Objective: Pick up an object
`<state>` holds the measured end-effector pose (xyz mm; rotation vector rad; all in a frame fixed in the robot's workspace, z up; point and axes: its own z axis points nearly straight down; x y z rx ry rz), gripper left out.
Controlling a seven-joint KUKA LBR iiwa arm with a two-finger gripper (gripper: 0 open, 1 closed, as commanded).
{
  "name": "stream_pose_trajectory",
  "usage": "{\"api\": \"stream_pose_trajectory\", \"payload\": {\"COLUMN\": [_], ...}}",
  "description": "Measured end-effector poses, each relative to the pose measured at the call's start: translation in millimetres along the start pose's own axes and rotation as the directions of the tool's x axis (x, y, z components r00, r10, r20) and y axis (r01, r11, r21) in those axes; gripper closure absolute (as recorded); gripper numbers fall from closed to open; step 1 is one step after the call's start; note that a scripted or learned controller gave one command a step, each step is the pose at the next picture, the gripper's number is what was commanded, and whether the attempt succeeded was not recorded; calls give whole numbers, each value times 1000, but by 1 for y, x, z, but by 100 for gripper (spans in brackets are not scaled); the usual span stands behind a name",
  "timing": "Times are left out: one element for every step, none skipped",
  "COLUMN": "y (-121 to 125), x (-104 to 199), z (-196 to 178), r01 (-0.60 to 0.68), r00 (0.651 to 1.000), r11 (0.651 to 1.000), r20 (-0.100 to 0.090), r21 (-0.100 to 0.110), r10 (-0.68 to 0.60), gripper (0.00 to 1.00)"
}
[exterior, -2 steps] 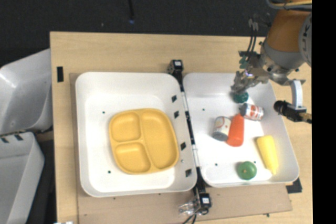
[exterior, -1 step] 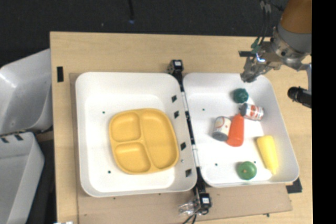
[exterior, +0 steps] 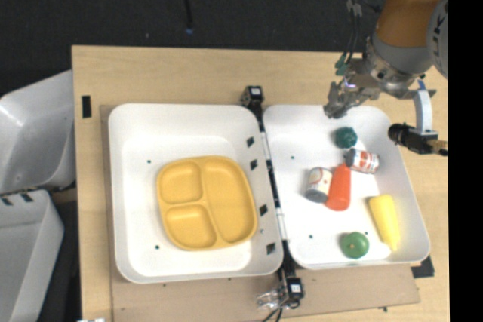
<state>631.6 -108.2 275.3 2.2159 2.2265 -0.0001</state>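
Hovering: the gripper (exterior: 337,106) hangs over the far rim of the right bin (exterior: 302,241); how its jaws stand cannot be told, and nothing shows in its grasp.
Arm: grey with an orange band, entering from the upper right.
Right bin: a dark green ball (exterior: 346,137) nearest the gripper; just below it a red-and-white can (exterior: 363,160); an orange bottle (exterior: 339,187) touching a small tipped can (exterior: 318,183); a yellow corn-like piece (exterior: 385,219) by the right wall; a green round fruit (exterior: 354,243) at the near rim.
Left bin (exterior: 128,253): a yellow sectioned plate (exterior: 205,201).
Tabletop (exterior: 189,75): pale wood under both bins.
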Motion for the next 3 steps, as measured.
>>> {"api": "stream_pose_trajectory", "payload": {"y": [-1,-1,2], "x": [48,98,155], "z": [-3,16,15], "r01": [1,0,1], "r00": [1000,1000,1000], "r11": [1000,1000,1000], "r20": [-1,0,0], "r21": [1,1,-2], "r10": [-1,0,-1], "gripper": [100,100,100]}}
